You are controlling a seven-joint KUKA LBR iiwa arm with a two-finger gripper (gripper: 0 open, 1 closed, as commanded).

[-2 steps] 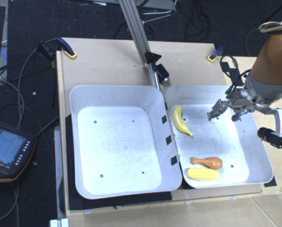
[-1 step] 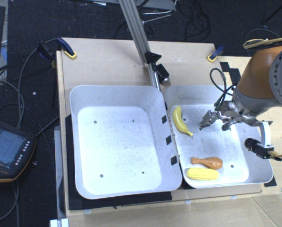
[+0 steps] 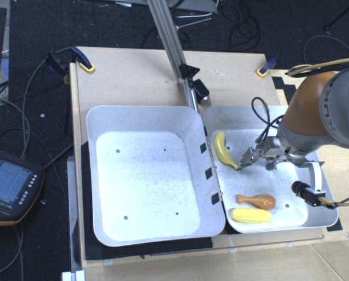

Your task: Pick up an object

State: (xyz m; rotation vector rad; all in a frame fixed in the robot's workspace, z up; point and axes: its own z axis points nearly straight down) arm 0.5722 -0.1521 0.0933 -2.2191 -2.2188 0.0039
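I am lowering my jaws (image 3: 245,159), slightly spread and pinching nothing, beside the lower tip of the banana (image 3: 222,150), which lies just ahead, so I can close around it.

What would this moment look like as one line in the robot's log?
task: pick up object | gripper: right bin, beside banana | also there: drumstick, corn cob
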